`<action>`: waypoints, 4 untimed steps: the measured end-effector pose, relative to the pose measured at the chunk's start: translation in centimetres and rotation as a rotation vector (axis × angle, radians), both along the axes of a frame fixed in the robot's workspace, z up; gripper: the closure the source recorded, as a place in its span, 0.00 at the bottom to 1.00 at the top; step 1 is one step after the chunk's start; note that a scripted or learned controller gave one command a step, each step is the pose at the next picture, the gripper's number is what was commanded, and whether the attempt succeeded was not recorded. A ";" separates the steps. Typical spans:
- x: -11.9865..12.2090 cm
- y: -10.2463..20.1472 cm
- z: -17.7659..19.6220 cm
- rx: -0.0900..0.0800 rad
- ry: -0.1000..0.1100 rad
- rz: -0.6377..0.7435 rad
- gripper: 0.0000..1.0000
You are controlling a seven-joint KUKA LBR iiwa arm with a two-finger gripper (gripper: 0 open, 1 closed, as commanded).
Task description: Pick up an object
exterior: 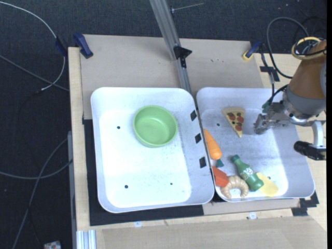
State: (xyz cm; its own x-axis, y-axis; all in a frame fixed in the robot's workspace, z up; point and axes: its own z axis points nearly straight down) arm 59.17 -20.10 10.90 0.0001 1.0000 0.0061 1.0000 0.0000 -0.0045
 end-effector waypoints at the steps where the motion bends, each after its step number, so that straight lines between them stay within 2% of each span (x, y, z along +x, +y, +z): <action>1: -0.4 0.9 5.4 -0.007 -0.012 0.002 1.00; 2: -0.9 0.8 12.0 -0.007 -0.015 0.002 1.00; 3: -0.9 0.8 10.3 -0.003 0.001 0.002 1.00; 4: -0.1 6.4 11.4 -0.001 -0.002 0.007 1.00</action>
